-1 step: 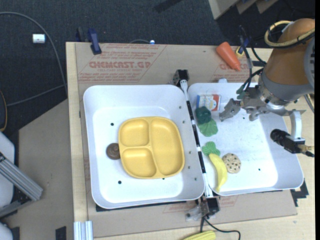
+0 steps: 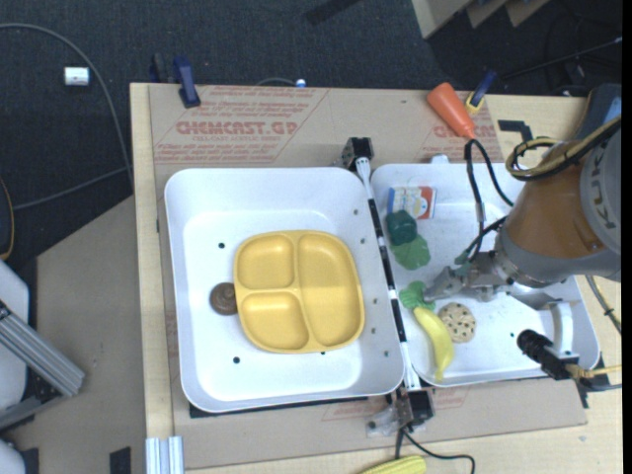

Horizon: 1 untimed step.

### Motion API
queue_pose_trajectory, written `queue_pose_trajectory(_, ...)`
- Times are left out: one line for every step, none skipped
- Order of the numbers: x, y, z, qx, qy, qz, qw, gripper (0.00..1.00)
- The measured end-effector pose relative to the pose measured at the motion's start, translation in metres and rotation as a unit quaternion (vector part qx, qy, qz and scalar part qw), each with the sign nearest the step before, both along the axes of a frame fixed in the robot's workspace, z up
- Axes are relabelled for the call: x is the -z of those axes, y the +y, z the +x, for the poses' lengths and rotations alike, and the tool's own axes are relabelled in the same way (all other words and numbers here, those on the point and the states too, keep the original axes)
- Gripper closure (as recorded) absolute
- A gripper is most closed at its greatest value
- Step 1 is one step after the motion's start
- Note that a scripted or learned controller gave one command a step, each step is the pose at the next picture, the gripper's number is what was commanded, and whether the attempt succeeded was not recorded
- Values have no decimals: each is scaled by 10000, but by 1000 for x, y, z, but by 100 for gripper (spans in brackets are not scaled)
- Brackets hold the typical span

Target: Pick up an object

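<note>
Overhead slanted view of the desk (image 2: 247,131) with two shallow white bins side by side. The left bin (image 2: 197,265) carries a yellow compartment plate (image 2: 296,291) and, touching the plate's left edge, a small round brown object (image 2: 223,298). The right bin (image 2: 583,339) carries the candidate objects: a small carton (image 2: 412,201) toward the far wall, a dark green cup-like object (image 2: 401,229) just in front of it, a lighter green leafy piece (image 2: 413,253), a banana (image 2: 434,336) near the front wall, and a cookie (image 2: 456,321) touching the banana's right side.

We see the arm (image 2: 553,225) entering from the right, its orange band above the wrist, and the claw (image 2: 452,278) low over the middle of the right bin. We cannot tell whether the claw is spread or pressed together; its tip is grey against shadow, and we see nothing held in it.

The relation that governs the coming move: the cookie and banana lie just beside the claw, toward the front of the bin, while the leafy piece lies just beyond it toward the divider. The banana's long axis runs from the divider side to the front wall, roughly crosswise to the arm's reach. We judge the pick not yet made, and a short move toward the front wall would bring the claw over the banana or cookie.
</note>
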State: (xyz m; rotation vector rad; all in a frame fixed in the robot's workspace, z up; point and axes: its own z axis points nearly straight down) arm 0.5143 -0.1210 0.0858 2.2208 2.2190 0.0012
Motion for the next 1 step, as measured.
queue_pose_trajectory(0,-18,-35,1,5,5,10000,0)
